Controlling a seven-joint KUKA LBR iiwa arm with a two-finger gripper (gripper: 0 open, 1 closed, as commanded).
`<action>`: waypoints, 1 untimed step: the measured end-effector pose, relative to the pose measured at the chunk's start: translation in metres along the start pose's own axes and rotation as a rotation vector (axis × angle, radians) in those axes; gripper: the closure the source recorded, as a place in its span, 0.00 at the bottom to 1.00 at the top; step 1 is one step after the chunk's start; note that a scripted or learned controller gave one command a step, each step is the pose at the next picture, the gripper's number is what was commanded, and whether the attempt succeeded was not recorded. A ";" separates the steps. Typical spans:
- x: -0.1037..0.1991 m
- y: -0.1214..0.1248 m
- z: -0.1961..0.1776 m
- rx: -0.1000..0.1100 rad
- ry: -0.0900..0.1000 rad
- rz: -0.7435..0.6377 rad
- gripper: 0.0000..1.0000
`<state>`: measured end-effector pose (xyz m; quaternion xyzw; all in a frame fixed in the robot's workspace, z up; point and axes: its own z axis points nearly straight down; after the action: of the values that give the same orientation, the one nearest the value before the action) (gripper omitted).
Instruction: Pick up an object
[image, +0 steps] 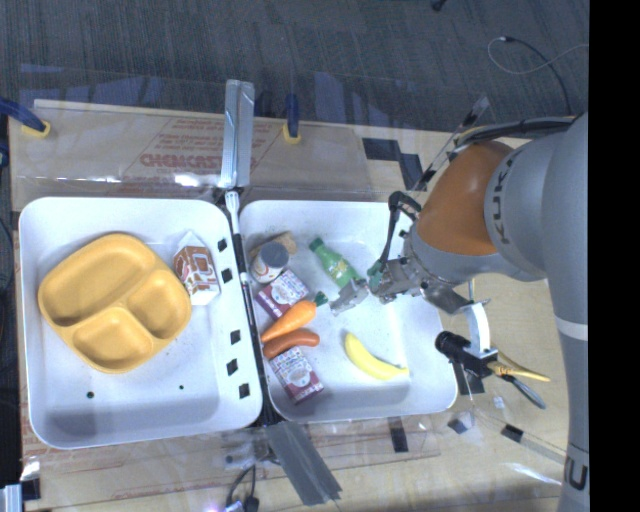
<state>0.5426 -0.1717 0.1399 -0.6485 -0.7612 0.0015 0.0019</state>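
Camera view: gripper (347, 297) low in the right bin (420, 395), beside a green bottle (333, 262); its jaw state cannot be told.

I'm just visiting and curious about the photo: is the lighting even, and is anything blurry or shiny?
Camera view: light is fairly even and soft; faint shadows sit under the yellow tray and banana. Glare streaks the clear sheet behind the bins. The bins' white floors look slightly washed out. The gripper and small packets look soft, with their labels unreadable.
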 end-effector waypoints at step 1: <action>0.007 -0.061 0.050 -0.001 0.001 -0.053 0.00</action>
<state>0.4805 -0.1747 0.0900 -0.6281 -0.7781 0.0008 0.0019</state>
